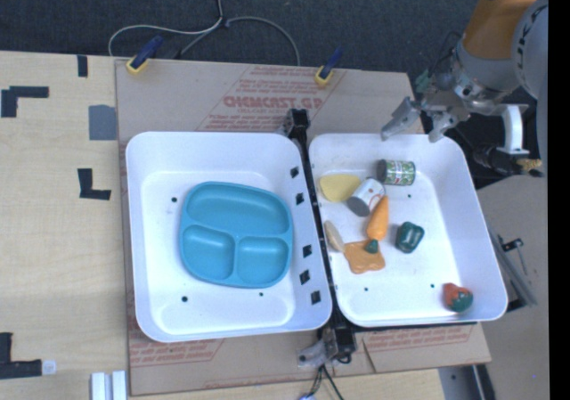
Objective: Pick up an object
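My gripper (417,126) hangs over the back edge of the right bin (481,211), its two fingers spread open with nothing between them. Just in front of it lies a small green-labelled can (397,172) on its side. Further in are a yellow piece (338,186), a grey and white cup (363,197), an orange carrot (378,218), a dark green pepper (409,236), a flat orange piece (363,257) and a beige piece (334,236). A red and green toy (458,297) rests in the front right corner.
The left bin (151,211) holds a blue divided plate (236,233). Black clips run along the ridge between the bins (307,211). Two clamps (142,58) and a cable lie at the board's back edge.
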